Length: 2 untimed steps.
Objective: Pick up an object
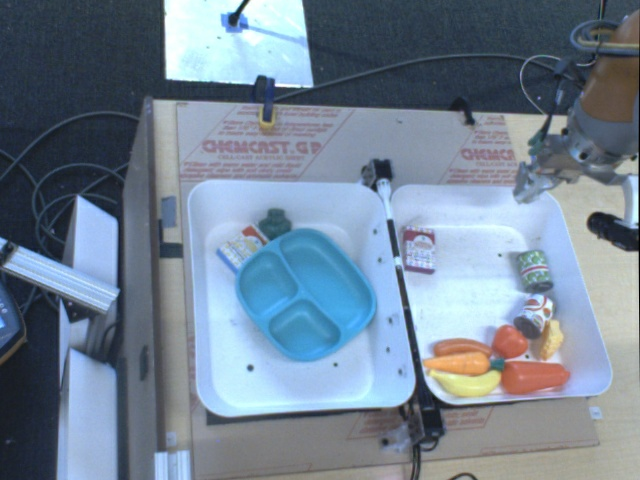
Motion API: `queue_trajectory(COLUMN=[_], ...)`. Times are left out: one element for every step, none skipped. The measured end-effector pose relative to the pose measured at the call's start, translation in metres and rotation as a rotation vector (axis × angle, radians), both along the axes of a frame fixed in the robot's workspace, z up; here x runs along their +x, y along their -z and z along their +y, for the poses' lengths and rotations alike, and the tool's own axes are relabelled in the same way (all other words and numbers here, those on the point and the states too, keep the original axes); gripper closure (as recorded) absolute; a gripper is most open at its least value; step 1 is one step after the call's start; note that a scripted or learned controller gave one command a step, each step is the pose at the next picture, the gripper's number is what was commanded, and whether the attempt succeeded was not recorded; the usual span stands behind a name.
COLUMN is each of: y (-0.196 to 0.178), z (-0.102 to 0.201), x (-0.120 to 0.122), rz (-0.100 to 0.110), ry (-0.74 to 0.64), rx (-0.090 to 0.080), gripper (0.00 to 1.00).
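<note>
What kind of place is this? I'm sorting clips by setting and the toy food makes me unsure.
Most likely a robotics lab bench, not a kitchen: a robot arm reaches over two white bins, the food is toys such as the plastic banana, and loose cables trail alongside.

Two shallow white plastic bins sit side by side: the left bin and the right bin.

In the left bin there are three things: one light blue plastic plate with three compartments, one small red, white and blue carton at its far left, and one dark green lumpy toy just beside that carton.

In the right bin there are seven things: one red and white box at the far left, one green-labelled can, one small brown and white container, one yellow chunk, one red toy pepper, two orange toy carrots, and one yellow toy banana near the front.
</note>
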State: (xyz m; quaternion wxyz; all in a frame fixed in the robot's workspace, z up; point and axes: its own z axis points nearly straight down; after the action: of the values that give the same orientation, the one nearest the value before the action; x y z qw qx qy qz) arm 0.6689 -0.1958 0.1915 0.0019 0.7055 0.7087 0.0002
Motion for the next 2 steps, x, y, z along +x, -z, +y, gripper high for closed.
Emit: queue_trajectory(y=[0.016,0.0193], z=[-0.0115,-0.0103], x=[-0.0002,0.0], rz=[0.001,0.0], ry=[0.003,0.002], rx=[0.0,0.0], gripper=[1.0,1.0])
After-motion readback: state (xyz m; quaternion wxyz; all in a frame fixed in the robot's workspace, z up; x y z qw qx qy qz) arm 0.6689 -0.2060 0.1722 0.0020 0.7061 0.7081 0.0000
